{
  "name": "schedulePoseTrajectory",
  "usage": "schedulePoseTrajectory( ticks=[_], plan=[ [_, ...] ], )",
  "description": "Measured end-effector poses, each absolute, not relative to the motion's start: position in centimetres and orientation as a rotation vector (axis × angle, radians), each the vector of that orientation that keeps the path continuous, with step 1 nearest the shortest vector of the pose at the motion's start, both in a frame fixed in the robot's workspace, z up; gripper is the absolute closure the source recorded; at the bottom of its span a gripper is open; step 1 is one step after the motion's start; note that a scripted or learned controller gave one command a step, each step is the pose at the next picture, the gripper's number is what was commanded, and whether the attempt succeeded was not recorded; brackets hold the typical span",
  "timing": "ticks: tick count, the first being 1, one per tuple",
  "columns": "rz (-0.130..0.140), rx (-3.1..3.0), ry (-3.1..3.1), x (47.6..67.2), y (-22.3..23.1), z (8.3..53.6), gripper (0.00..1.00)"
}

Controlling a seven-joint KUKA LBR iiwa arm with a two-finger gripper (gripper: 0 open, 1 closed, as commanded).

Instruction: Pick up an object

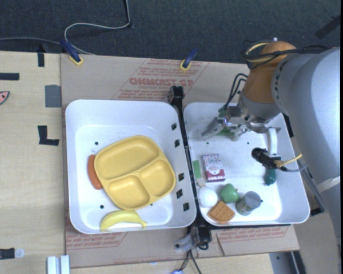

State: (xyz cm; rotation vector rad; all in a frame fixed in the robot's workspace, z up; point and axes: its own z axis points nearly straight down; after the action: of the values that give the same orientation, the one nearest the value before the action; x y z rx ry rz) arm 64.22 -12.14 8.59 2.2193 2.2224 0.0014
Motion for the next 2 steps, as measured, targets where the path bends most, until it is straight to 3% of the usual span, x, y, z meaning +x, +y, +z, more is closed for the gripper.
schedulePoseTrajectory(
  ticks=[1,2],
  plan=[
    [0.002,2.216,2.221,64.27,-12.18,9.64,1.00],
    [0.002,2.216,2.221,64.27,-12.19,9.63,0.00]
  ],
)
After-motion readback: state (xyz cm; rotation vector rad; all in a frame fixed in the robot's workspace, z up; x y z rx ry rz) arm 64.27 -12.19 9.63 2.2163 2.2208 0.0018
